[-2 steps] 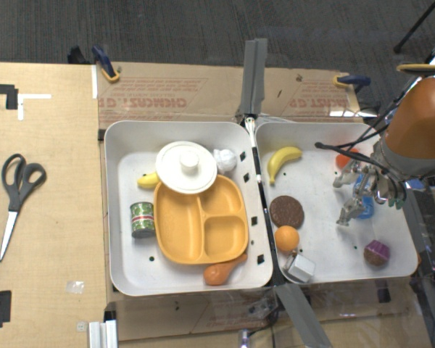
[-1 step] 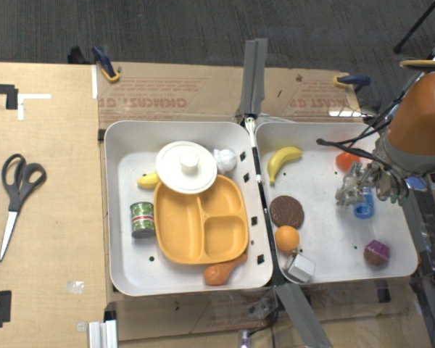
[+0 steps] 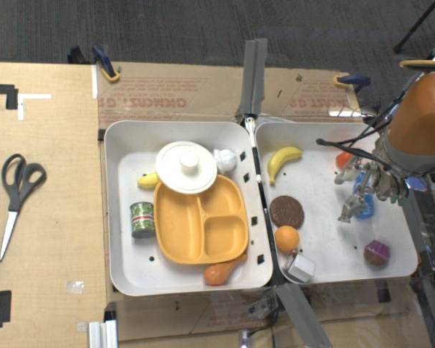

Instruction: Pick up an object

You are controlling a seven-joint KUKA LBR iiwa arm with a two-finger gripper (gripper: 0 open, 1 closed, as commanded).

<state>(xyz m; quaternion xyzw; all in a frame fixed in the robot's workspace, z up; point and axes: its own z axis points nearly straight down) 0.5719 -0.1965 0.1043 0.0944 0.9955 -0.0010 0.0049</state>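
Gripper [image 3: 353,207] at right of frame over the right bin [image 3: 326,270], finger state impossible to tell, with a blue object [image 3: 362,194] right at its tip and the purple block [image 3: 377,252] just below-right.

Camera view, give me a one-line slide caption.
The arm's hand hovers in the right bin near a banana, cookie and orange.
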